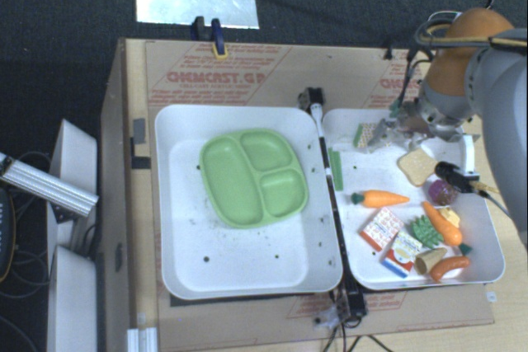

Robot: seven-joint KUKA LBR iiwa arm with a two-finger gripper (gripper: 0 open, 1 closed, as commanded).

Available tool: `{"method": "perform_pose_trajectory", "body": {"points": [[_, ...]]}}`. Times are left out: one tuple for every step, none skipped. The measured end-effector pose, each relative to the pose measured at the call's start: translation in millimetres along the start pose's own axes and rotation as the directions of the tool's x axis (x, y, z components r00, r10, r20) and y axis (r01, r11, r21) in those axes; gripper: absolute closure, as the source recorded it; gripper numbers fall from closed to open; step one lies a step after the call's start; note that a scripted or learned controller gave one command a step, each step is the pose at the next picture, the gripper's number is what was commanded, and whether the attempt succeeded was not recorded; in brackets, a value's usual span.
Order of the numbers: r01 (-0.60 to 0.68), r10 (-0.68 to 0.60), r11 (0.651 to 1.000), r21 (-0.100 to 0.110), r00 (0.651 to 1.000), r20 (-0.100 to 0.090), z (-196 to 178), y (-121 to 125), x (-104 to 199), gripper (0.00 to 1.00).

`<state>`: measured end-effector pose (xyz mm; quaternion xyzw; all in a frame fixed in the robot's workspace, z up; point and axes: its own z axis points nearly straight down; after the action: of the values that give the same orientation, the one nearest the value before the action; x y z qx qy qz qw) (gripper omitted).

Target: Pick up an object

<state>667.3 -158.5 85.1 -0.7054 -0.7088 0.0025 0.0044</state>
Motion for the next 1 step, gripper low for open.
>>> {"method": "perform_pose_trajectory", "body": {"points": [[0.0,0.0,1.0,0.0,1.0,0.003,0.2,-0.2,1.1,0.0]]}}
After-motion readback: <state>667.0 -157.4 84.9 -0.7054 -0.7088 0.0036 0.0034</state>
